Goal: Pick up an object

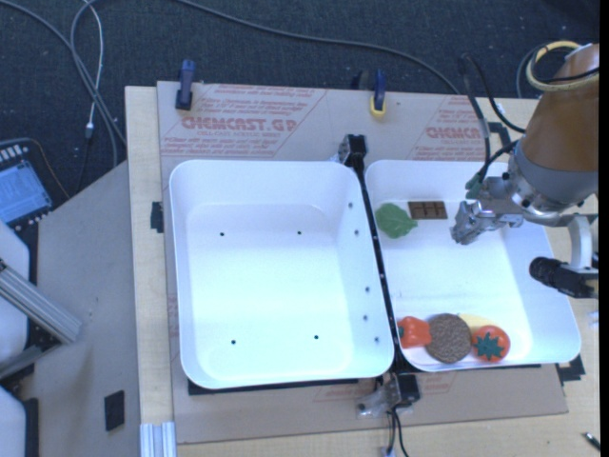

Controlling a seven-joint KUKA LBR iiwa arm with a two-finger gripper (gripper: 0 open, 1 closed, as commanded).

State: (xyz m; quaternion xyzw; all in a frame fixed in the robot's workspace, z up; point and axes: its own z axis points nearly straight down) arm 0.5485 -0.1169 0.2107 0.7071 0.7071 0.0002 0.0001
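Gripper [466, 228] over right bin [476, 288], beside chocolate bar [427, 210].

My counter [143, 284] carries a printed cardboard sheet [285, 120], clamped at its far edge, with two white bins [276, 184] side by side on it.

End effector [466, 225] hovers, seemingly empty, beside chocolate bar [427, 210] in right bin [557, 336].

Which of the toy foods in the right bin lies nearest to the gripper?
The brown chocolate bar, just left of the gripper. The green leaf lies further left; the others sit at the bin's near edge.
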